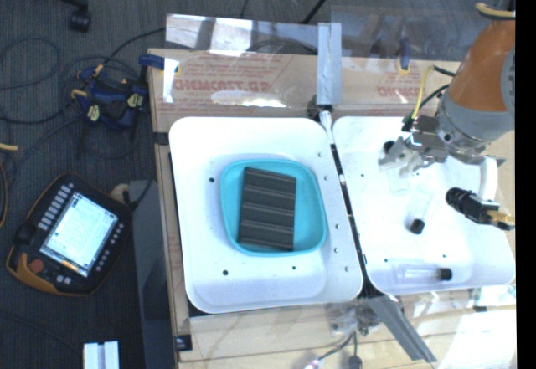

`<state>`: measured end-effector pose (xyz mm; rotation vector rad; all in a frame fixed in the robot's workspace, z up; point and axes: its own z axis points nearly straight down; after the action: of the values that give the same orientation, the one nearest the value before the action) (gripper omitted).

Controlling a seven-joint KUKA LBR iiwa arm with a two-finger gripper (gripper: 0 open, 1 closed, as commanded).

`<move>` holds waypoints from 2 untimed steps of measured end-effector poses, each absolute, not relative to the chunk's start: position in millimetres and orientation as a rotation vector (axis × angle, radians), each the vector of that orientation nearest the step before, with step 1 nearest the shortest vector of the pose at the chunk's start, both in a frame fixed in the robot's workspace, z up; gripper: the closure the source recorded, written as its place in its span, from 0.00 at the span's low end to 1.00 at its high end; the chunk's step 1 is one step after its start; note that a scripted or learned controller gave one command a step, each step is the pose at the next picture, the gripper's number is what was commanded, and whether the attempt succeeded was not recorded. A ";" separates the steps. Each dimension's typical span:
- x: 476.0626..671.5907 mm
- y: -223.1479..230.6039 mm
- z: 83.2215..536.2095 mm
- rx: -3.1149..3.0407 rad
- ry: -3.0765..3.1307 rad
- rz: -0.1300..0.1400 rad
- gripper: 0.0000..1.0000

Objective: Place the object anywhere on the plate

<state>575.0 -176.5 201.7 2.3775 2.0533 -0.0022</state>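
Note:
A dark grey ribbed block (268,207) lies flat on the cyan plate (312,225), which sits in the middle of the left bin (251,288). My gripper (401,155) hangs over the upper part of the right bin (469,263), well to the right of the plate and apart from the block. Nothing shows in the gripper. The orange-banded wrist (486,66) rises behind it at the view's right.
In the right bin lie a small black piece (416,226) and a clear tube with a black cap (423,274) near the front wall. A black fitting (467,203) sticks out beside the arm. A ridge (339,192) divides the two bins.

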 end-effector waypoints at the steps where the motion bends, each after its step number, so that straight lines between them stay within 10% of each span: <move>1: 575.0 -176.5 201.8 2.377 2.053 -0.002 0.00; 2: 525.3 -207.2 271.3 2.530 1.860 -0.004 0.00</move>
<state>525.3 -207.2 271.3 2.5300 1.8595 -0.0037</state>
